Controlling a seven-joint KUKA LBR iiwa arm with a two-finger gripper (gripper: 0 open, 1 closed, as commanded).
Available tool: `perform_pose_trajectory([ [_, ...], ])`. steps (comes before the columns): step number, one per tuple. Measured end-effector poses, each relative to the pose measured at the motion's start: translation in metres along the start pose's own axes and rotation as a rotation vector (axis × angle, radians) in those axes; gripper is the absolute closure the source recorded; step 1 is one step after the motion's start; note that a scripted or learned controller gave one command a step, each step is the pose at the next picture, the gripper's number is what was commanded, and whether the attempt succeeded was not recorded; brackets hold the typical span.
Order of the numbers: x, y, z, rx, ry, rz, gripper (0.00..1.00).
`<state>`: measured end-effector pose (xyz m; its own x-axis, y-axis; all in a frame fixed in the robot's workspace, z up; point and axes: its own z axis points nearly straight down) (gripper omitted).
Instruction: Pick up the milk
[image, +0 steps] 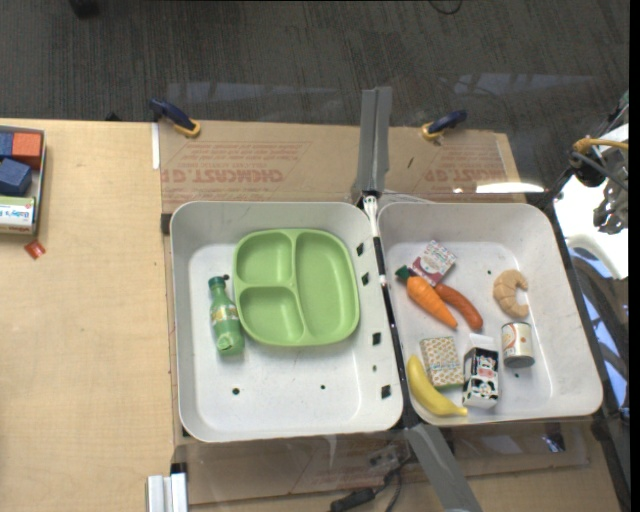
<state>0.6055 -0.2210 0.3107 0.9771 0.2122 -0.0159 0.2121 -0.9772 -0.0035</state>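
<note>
Claw: grey and white robot hardware with cabling stands at the right edge of the scene, outside the right bin and above its far right corner. From this position I cannot tell whether the claw is apart or together. Nothing from the bins is seen against that hardware.

Milk: a small carton with a black-and-white cow print and a dark top. It sits in the right bin, near the front wall. The banana lies just beside it on the left, and the beige cracker box is at its upper left, close enough that contact cannot be ruled out. The small can stands near it on the upper right, with a slim gap between them. The carton is unobstructed from above.

Other contents of the right bin: a carrot and a red sausage lying side by side at a slant, a pink-and-white packet behind them, and a croissant towards the right wall.

Left bin: a green divided plate in the middle, with a green bottle lying just to its left.

Both bins rest on cardboard on the wooden desk. A box of coloured blocks sits at the desk's far left edge, well apart from the bins.
</note>
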Motion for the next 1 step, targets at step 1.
perform_pose_trajectory([
  [1,0.0002,-0.0005,-0.0071,0.001,-0.005,-0.006,1.00],
])
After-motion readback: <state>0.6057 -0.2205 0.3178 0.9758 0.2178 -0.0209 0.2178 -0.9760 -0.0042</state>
